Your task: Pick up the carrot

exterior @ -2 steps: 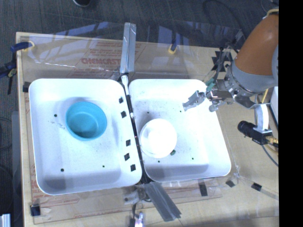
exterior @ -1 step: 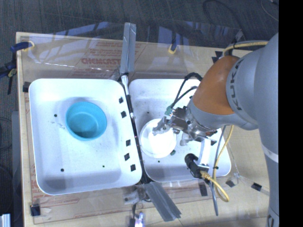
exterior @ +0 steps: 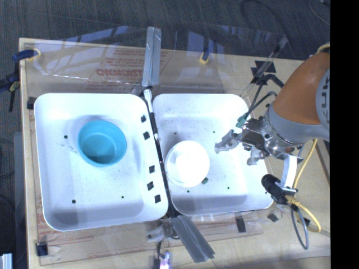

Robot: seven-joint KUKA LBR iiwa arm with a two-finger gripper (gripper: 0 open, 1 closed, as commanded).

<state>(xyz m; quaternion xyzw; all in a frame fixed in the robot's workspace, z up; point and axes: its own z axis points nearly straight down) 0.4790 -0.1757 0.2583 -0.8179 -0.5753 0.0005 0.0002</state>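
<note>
we see the gripper point(exterior: 239, 150) hanging over the right bin point(exterior: 224, 200), toward its right side, with the wrist reaching in over the bin's right wall. its jaws look released, two grey prongs spread apart with only bin floor between them, so it holds nothing.

a white bowl point(exterior: 188, 162) sits in the near left part of the same bin, and a blue bowl point(exterior: 102, 143) sits in the left bin point(exterior: 56, 206), well apart from the gripper.

the carrot is hard to place. the best candidate we find is a small green bit point(exterior: 205, 180) touching the white bowl's lower right rim. it may be the carrot's leafy end, with the rest tucked under or behind the bowl, but it is too small to be sure.

we judge the task barely begun: the step in hand is the approach. to do it well, we would move the gripper left and toward the near wall until it stands over the green bit, keep the jaws spread, and turn the wrist so they straddle the carrot across its narrow width rather than along its length.

the bowl is the main trouble. a finger coming down on its rim could tip it or push it over the carrot, so we would descend just clear of the rim and close only once both fingers reach the floor.
</note>
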